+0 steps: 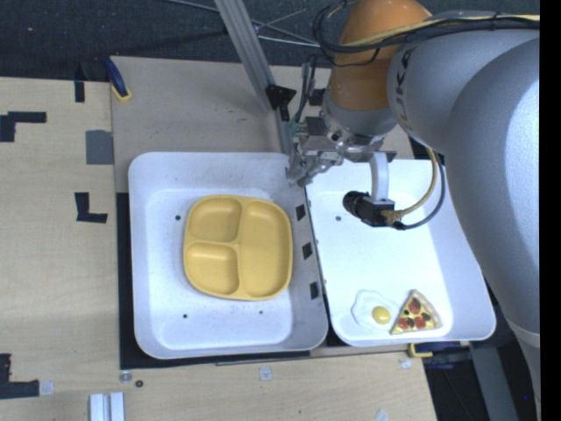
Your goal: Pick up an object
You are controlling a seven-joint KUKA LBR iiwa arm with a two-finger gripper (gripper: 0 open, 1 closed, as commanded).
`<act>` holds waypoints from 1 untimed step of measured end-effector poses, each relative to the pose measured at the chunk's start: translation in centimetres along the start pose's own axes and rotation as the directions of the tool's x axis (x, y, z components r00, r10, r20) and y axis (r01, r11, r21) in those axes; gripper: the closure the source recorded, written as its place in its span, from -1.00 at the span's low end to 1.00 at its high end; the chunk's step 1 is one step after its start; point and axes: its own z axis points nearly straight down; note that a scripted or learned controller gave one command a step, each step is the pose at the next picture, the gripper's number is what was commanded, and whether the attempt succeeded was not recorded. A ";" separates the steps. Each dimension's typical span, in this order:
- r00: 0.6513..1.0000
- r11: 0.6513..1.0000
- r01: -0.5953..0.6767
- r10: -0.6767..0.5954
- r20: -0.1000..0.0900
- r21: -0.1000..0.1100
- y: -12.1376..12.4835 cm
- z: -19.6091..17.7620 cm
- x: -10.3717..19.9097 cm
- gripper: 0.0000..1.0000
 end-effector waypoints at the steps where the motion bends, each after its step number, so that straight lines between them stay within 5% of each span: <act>1: 1.000 1.000 0.001 -0.001 -0.001 -0.001 -1.4 -0.8 5.2 1.00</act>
